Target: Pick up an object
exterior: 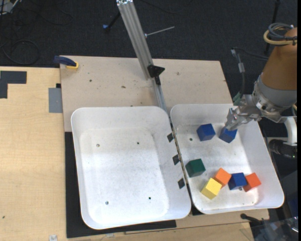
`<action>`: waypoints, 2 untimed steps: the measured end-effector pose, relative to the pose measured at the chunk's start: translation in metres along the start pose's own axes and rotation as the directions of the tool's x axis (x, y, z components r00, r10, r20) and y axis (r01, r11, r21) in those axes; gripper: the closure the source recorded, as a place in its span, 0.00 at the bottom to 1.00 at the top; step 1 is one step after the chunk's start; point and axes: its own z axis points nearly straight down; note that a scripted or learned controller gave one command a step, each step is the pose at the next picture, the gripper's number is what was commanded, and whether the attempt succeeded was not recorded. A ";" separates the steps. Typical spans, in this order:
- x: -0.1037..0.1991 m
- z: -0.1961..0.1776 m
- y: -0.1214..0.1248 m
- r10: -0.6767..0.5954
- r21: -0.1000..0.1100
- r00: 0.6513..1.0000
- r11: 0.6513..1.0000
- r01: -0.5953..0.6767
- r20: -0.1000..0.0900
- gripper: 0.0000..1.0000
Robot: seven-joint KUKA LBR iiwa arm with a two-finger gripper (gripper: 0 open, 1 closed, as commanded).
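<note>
My gripper [233, 126] reaches in from the right over the far part of the right bin [271, 185]. Its fingers come down on the top of a tilted blue block [228, 134], which sits between their tips. A second blue block [205, 132] lies just left of it. Nearer the front of the same bin lie a dark green block [194, 167], a yellow block [211, 188], an orange block [222, 176], a dark blue block [237, 181] and a red-orange block [252, 182].
The left bin [90, 129] adjoins the right one along a divider with black clips [176, 159]. A slanted metal rail [138, 39] rises behind the bins. The bench's far board carries a blue-and-yellow clamp [66, 62].
</note>
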 end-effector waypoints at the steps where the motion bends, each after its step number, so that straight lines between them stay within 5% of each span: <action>1: 0.049 -0.006 -0.003 0.001 0.001 1.000 1.000 -0.001 0.000 1.00; 2: 0.102 -0.012 -0.004 0.001 0.002 1.000 1.000 -0.001 0.000 1.00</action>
